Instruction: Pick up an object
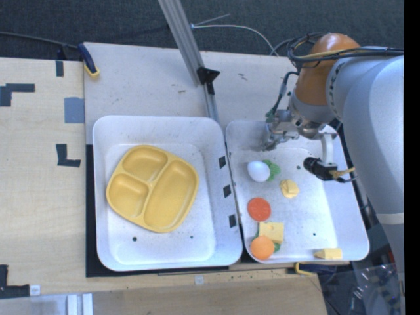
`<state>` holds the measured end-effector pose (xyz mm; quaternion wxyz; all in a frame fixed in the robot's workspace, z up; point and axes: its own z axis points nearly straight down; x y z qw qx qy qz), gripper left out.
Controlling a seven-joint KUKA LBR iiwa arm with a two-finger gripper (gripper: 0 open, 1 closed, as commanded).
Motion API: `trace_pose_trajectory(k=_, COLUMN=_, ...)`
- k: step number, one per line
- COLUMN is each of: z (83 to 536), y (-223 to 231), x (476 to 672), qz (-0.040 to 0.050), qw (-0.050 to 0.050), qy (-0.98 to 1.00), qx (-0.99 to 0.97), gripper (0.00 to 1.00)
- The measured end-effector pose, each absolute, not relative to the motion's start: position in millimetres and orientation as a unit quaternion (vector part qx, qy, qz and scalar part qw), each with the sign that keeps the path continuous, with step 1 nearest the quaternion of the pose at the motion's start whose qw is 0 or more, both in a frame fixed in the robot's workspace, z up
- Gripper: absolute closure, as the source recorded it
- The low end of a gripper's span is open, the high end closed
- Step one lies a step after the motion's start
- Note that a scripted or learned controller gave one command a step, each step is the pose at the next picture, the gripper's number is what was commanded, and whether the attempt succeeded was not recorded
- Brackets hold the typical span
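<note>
bench: left bin holds yellow tray; right bin, toy foods.

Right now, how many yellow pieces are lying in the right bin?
3. One small yellow lump lies near the bin's middle, a yellow block sits by the orange ball at the near edge, and a yellow bar lies in the near right corner. More may be hidden.

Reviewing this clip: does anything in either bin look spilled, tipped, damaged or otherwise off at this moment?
Nothing stands out. The yellow divided plate lies flat, turned at an angle, in the left bin. The right bin holds small toy foods scattered loosely, none outside the rim. The gripper sits over that bin's far edge, above the white egg.
</note>
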<state>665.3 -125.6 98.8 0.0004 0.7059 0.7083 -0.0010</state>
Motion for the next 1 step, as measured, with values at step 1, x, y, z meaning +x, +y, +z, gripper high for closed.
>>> trace_pose_trajectory(k=1, z=108.0, y=-157.9, x=602.7, qz=-0.0004, qw=-0.001, qy=0.707, qx=0.707, gripper=1.0)
